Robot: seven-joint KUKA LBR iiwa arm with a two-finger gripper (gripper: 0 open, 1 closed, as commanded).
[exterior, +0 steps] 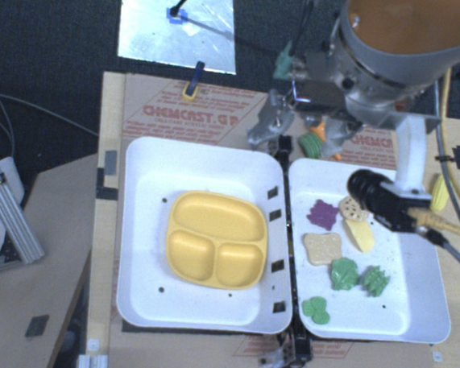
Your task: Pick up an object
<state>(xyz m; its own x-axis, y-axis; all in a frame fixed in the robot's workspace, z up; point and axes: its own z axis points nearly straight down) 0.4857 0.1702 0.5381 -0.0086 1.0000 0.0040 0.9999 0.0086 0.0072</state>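
A: Where is the tool point(311, 138) seen?
B: Above the right bin's point(427, 319) far rim; a green piece point(310, 144) is seen at its tip. Whether it is gripped cannot be told.
A: And the others?
B: Toy foods, a purple piece point(322, 214) included, are left inside that bin, nearer than the tool.

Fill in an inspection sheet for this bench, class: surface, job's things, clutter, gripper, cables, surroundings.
Surface: bench board bears left bin and right bin side by side.
Job's things: yellow divided tray in left bin; purple piece, cheese wedge, bread slice, and green pieces in right bin.
Clutter: blue and yellow clip on the board.
Gripper: gripper raised above the bins' far edge, a green piece by it; grasp unclear.
Cables: yellow hoses over right bin.
Surroundings: shiny sheet on dark floor.
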